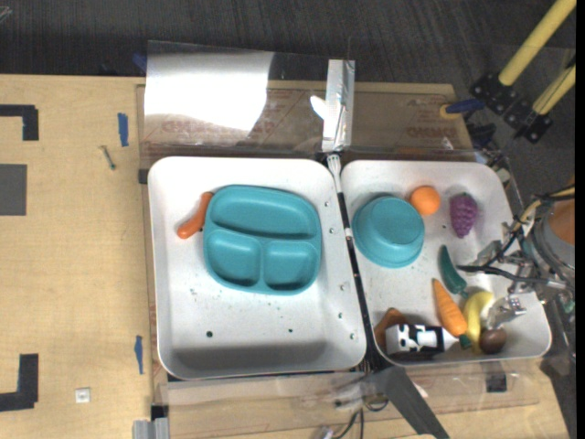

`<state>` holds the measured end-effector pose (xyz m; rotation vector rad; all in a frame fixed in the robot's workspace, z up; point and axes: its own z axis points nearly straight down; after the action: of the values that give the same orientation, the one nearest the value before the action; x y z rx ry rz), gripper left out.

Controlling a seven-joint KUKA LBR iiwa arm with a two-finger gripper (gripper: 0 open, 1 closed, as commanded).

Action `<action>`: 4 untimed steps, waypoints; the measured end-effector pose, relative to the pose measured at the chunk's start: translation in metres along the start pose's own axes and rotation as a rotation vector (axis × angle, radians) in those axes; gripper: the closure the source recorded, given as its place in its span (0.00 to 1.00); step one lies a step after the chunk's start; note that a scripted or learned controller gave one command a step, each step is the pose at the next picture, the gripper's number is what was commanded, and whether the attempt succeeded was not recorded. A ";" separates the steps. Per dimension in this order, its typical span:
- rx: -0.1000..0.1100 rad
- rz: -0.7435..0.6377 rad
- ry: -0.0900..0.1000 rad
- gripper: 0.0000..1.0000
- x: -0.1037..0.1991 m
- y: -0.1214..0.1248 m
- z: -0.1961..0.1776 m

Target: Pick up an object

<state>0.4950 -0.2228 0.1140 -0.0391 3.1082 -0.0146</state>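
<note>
Reaching in from the right rim of the right bin [526, 337], the jaws [505, 311] hang low over a cluster of toy food, and I cannot tell how they stand; cables and glare hide them, and I see nothing held.

The nearest candidate I judge to be the yellow banana [477, 307], just beside the jaws on their left, touching the orange carrot [448, 307]. Both look like light, stiff, smooth plastic, likely slippery, so I would grip the banana across its narrow middle. A small brown piece [493, 340] sits just below the jaws; a black-and-white toy [417, 338] lies further left along the bin's near wall. A green pod [450, 271] lies up-left of the jaws. Farther off are the purple grapes [463, 214], a small orange [423, 199] and a teal bowl [388, 230].

Well apart to the left, the other bin [174, 318] holds a teal divided plate [262, 237] with an orange piece [193, 219] against its edge. Bin floors look smooth and hard. A pale wooden bench [64, 273] carries everything; dark floor and yellow struts [539, 27] lie beyond.
</note>
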 end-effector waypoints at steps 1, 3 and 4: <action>-0.011 -0.217 0.019 0.00 0.002 0.059 0.025; -0.008 -0.080 0.016 0.00 -0.016 0.112 0.017; -0.006 -0.083 0.009 1.00 -0.019 0.113 0.007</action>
<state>0.5113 -0.1096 0.1070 -0.1691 3.1137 -0.0070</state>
